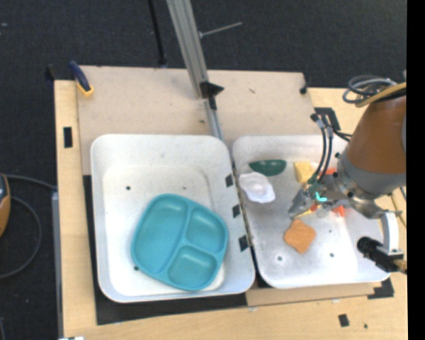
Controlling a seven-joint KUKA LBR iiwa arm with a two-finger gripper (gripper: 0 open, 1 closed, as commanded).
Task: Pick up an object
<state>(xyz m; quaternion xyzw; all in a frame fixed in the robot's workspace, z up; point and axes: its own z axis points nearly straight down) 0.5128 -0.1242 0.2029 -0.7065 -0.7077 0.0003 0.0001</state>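
While its finger state cannot be told, hand (309, 202) just above orange block (299, 236), mid right bin (340, 275).

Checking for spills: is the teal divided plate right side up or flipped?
Right side up: the teal divided plate shows its three hollow compartments facing the camera, lying in the left bin.

Teal plate (180, 241) crowds left bin (106, 154) (upper part bare).

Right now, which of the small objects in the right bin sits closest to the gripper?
The orange block, just below the gripper. The yellow piece lies above it, and the white object and the green one farther left.
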